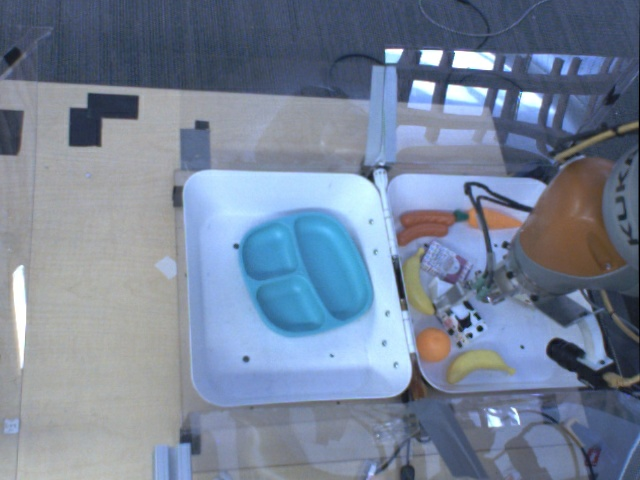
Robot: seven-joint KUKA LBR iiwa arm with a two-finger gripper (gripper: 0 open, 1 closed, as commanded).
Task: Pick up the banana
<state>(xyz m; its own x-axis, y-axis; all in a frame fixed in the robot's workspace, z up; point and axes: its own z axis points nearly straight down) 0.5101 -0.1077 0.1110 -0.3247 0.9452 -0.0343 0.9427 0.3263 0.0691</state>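
Two yellow bananas lie in the right bin (pixel 520 193). One banana (pixel 414 284) lies lengthwise along the bin's left wall. The other banana (pixel 478 365) is curved and rests near the front edge. My gripper (pixel 468 296) hangs low over the middle of the bin, between the two bananas. It sits just above a small black-and-white toy (pixel 462 321) and touches neither banana. The orange-banded wrist (pixel 572 223) covers the bin's right part.
An orange ball (pixel 433 344) sits between the bananas. A printed packet (pixel 441 261), a sausage (pixel 426 225) and a carrot (pixel 492 219) lie toward the back. The left bin (pixel 215 268) holds a blue divided plate (pixel 305 271). Black cables loop around the wrist.
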